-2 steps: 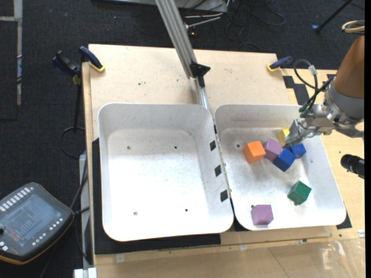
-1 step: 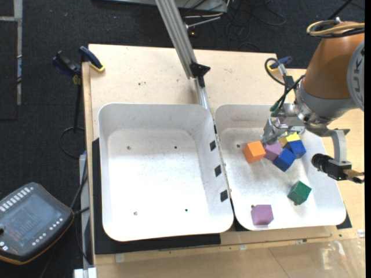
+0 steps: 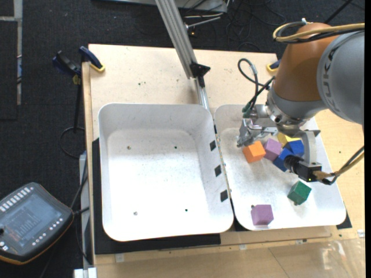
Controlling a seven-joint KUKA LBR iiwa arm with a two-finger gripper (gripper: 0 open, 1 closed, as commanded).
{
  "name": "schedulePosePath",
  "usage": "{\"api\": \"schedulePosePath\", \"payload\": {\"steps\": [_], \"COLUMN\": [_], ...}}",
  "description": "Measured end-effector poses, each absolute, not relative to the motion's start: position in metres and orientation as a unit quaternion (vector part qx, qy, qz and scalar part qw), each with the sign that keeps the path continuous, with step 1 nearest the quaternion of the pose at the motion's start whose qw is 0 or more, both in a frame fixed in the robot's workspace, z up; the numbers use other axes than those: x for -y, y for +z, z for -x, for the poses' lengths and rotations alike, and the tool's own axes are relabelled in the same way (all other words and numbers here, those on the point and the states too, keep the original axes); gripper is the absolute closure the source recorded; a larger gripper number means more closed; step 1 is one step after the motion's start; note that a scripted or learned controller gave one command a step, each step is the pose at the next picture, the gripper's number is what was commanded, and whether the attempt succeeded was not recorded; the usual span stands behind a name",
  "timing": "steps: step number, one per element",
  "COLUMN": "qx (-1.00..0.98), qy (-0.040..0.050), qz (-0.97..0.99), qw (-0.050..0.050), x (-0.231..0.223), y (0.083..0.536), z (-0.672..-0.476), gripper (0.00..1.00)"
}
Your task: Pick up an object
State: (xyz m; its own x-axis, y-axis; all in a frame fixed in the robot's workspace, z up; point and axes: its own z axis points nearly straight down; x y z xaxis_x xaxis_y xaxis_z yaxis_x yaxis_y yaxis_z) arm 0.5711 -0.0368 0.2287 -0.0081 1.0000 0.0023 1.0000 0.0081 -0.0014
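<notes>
My gripper (image 3: 249, 139) hangs low over the far part of the right bin (image 3: 243, 181). Right beneath and in front of it lies an orange cube (image 3: 254, 152), touching or nearly touching the fingertips. A light purple block (image 3: 272, 149) sits beside the orange one, with a blue block (image 3: 290, 152) and a yellow piece (image 3: 285, 138) behind, partly hidden by the wrist. A green cube (image 3: 299, 193) and a purple cube (image 3: 262, 214) lie apart toward the bin's near side. Nothing shows clearly between the fingers.
The left bin (image 3: 116, 155) stands next to the right one, sharing a middle wall with black tabs (image 3: 219, 169). A slanted metal pole (image 3: 177, 28) crosses the far bench. A teach pendant (image 3: 29, 219) lies at the lower left.
</notes>
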Motion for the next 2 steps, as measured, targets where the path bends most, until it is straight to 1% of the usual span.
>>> {"api": "schedulePosePath", "payload": {"steps": [2], "qx": [0.710], "qy": [-0.0017], "qz": [0.704], "qw": [0.000], "x": [-0.076], "y": [0.248], "z": [-0.585], "gripper": [1.00]}}
